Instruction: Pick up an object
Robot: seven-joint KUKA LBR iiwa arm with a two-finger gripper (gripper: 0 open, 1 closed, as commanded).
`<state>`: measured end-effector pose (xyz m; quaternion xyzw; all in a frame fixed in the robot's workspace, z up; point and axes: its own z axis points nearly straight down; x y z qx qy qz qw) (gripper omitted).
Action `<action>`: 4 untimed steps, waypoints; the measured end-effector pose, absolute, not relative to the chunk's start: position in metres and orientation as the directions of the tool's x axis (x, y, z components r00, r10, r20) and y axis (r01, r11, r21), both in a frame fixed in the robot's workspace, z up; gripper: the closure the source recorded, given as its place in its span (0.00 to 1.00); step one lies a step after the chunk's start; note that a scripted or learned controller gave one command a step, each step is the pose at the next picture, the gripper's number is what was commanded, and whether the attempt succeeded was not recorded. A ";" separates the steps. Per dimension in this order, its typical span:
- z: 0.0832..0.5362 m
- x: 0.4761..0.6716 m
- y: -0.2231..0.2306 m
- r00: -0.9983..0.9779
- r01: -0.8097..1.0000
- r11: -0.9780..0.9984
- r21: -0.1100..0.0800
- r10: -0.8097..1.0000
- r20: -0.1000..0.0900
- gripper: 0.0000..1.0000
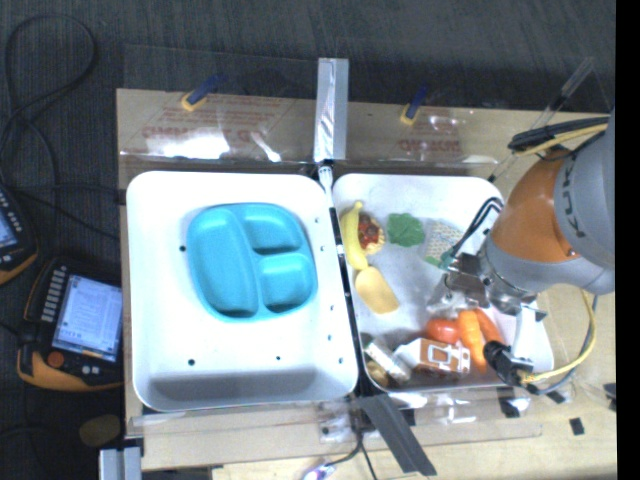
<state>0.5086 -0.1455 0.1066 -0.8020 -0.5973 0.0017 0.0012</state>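
My gripper [455, 278] hangs low in the right bin [420, 185], reaching in from the right under the grey and orange wrist. Its fingers are over the bin floor just above an orange and red toy [452, 328]. A yellow banana [350, 236] lies along the bin's left wall with a small red and brown item [370, 232] against it. A pale yellow piece [376, 290] sits below them. A green toy [405, 229] lies near the bin's back. A brown and white packet [443, 357] rests at the front.
The left bin [165, 368] holds a blue divided tray [252, 258]. A grey post [331, 108] stands behind the divider between the bins. Cables and a handheld device [75, 318] lie off the bench to the left. A yellow cable [565, 363] loops by the right bin's front corner.
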 end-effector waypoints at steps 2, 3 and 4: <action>0.165 0.551 -0.101 0.370 0.929 -0.370 -0.005 0.929 -0.003 1.00; 0.274 0.500 -0.055 0.690 0.724 -0.690 -0.001 0.724 -0.006 1.00; 0.130 0.496 -0.108 0.818 0.575 -0.818 -0.005 0.575 -0.006 1.00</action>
